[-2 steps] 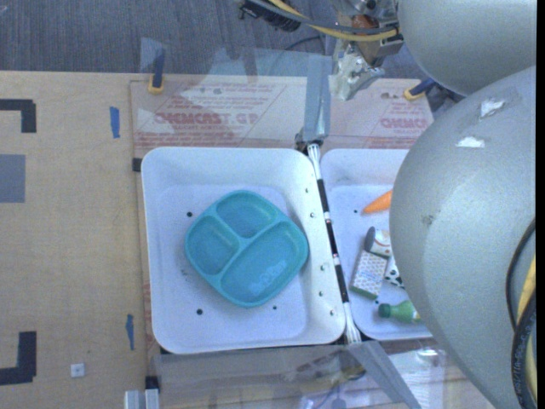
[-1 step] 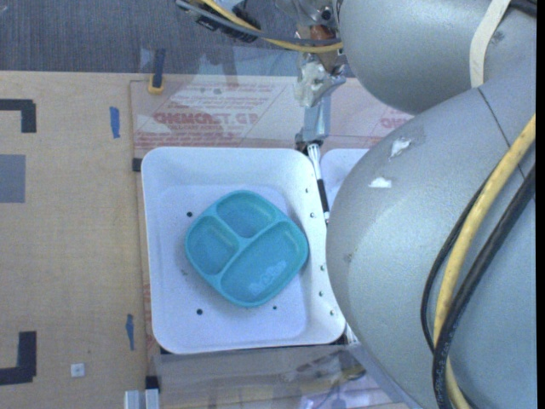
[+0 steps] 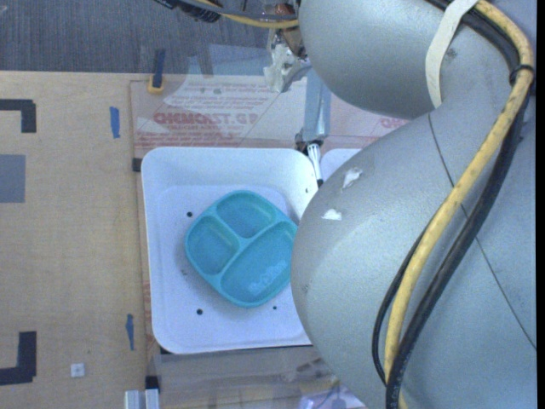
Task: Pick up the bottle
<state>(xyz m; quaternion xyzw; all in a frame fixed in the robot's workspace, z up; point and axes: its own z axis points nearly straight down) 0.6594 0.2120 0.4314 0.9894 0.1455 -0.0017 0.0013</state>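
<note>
From where I stood, the grey arm (image 3: 409, 228) took up the whole right side. Its two thick rounded segments leaned over the desk (image 3: 68, 228) and covered nearly all of the right bin (image 3: 341, 156), of which I saw just a narrow white piece of rim. A yellow cable (image 3: 460, 203) ran down along the arm beside a black one, and a pale strap (image 3: 451, 24) crossed the upper segment.

Where the bottle lay, and which way its long axis pointed, I could not tell, because the arm hid that part of the bench.

The left bin (image 3: 162, 254) was in plain sight, shallow and white with rounded corners. Inside it lay a teal plate (image 3: 243, 247) with three compartments. It sat flat, turned at a slant to the bin walls, with its right edge just under the arm. A few small dark dots marked the bin floor around it.

The desk was of light wood. On it were black tape corners (image 3: 21, 116), a grey square (image 3: 10, 177) at the left edge, and short strips of blue tape (image 3: 114, 122). Behind the bins lay a clear sheet with red lettering (image 3: 213, 113), which was too blurred to read, and a small orange clamp (image 3: 157, 82) sat at its corner. Beyond the desk, the floor (image 3: 77, 15) was a dark grey carpet.
</note>
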